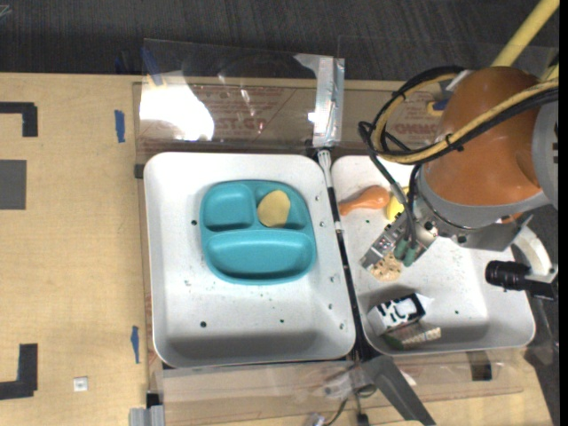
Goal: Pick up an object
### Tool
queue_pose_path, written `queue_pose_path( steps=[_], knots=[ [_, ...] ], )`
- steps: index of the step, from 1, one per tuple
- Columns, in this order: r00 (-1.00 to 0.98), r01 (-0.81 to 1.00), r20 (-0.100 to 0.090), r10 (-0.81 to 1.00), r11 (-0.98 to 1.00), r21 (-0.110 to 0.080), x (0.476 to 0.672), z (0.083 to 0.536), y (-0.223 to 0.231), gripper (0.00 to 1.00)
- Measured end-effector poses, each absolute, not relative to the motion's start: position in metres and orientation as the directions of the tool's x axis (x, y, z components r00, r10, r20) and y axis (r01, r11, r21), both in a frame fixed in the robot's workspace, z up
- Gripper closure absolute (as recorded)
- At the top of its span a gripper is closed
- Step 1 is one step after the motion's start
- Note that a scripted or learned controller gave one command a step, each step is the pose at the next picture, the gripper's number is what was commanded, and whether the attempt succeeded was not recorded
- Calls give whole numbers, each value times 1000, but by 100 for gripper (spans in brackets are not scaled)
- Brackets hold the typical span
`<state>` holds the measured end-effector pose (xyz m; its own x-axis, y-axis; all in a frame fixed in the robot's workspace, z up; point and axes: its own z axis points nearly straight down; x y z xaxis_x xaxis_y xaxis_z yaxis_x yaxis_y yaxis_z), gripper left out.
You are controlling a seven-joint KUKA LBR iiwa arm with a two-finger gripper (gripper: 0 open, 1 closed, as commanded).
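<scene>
My gripper [389,252] hangs low over the left part of the right bin [497,318], under the arm's orange band. A small tan object [385,270] lies right at its tip; contact between them is unclear. An orange carrot-like item [362,201] lies in that bin's far left corner. Near the front sits a black-and-white object [399,310] with a pale strip [415,335] beside it. In the left bin [177,309], a teal divided plate [257,254] carries a yellow-brown round item [273,208] in its upper right compartment.
A clear plastic sheet with a taped edge [327,105] stands behind the bins. Yellow and black cables [399,118] loop around the arm's wrist. Cardboard bench surface [71,238] extends to the left.
</scene>
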<state>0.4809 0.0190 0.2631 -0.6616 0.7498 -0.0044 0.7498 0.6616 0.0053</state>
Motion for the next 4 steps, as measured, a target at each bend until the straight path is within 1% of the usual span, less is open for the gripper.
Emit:
queue_pose_path(
  steps=[1, 2, 3, 4],
  knots=[
    [-885, 466, -6, 466, 885, 2, 487, 281, -22, 100],
    [-1000, -6, -3, -6, 1000, 0, 490, 274, -35, 100],
    [-870, -492, -9, -492, 870, -4, 512, 302, -32, 100],
    [-605, -796, -7, -796, 605, -5, 546, 315, -42, 100]
  ],
)
